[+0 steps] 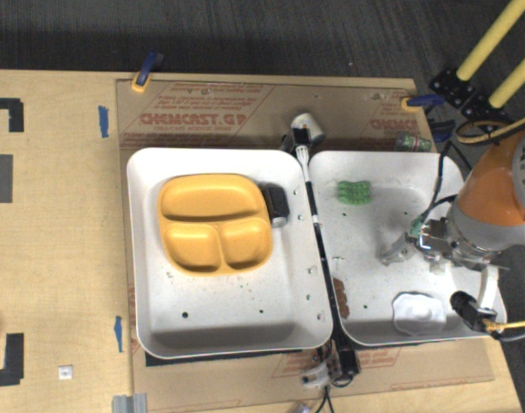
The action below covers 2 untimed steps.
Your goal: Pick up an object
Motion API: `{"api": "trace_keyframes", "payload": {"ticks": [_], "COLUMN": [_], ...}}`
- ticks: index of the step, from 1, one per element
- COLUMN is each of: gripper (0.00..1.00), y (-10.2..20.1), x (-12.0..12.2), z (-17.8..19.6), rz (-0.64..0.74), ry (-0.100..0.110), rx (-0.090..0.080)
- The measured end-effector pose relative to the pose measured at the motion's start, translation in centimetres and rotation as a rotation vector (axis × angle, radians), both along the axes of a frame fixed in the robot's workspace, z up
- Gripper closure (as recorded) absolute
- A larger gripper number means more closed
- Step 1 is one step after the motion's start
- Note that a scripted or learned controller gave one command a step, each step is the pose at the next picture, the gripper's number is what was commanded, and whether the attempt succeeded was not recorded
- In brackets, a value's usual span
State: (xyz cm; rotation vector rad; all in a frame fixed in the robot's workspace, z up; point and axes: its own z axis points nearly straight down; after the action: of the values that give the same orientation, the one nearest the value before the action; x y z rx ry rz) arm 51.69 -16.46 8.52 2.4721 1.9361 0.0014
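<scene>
The small green object [355,193] lies near the far edge of the right bin [366,274], and a white lump [417,311] sits by its near right corner — both loose and likely free to take. The gripper [398,249] hangs low between them, touching neither — whether its grip is open or closed, I cannot tell.

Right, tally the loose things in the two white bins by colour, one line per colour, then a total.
Yellow: 1, the divided tray in the left bin.
Black: 1, a small block beside that tray.
Green: 1, a small ridged piece in the right bin.
White: 1, a pale lump near that bin's front edge.
Total: 4
</scene>
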Motion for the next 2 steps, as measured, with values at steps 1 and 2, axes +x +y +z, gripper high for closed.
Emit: {"api": "trace_keyframes", "payload": {"ticks": [1, 2], "gripper": [0.00, 0.00], "y": [2.4, 5.7], "x": [1.9, 1.9], "z": [0.0, 0.0], "rz": [0.298, 0.128], "ry": [-0.002, 0.000], "rx": [-0.002, 0.001]}}
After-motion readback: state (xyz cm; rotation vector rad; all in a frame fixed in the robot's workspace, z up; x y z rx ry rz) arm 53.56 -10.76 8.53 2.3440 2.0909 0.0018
